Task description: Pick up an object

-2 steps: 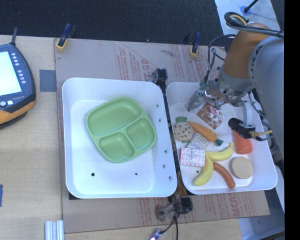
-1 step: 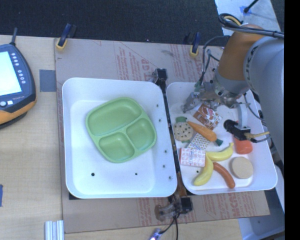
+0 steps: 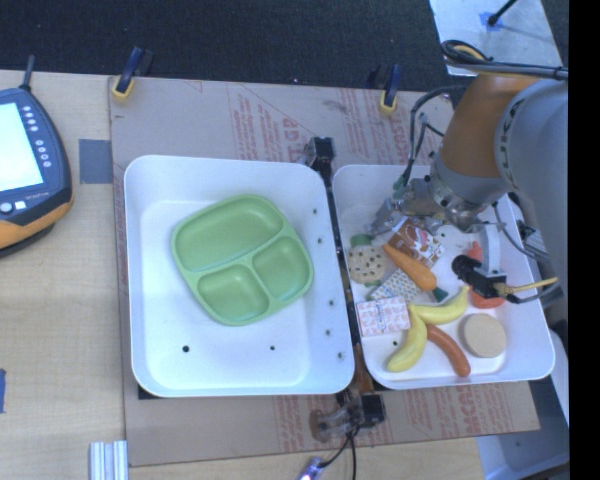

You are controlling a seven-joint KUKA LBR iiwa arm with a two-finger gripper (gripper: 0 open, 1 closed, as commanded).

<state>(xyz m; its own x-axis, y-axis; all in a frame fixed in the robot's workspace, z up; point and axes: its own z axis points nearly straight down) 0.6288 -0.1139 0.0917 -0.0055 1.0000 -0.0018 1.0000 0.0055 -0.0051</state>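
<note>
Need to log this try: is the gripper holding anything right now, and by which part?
Cannot be told. The gripper sits low among the toy food in the right bin, its tips hidden.

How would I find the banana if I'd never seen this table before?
Look at the right white bin, the one crowded with toy food, not the left bin holding the green plate. Go to its near edge, beside the square patterned block. The banana is the only bright yellow, curved thing there; the sausage next to it is orange-red and straighter.
</note>
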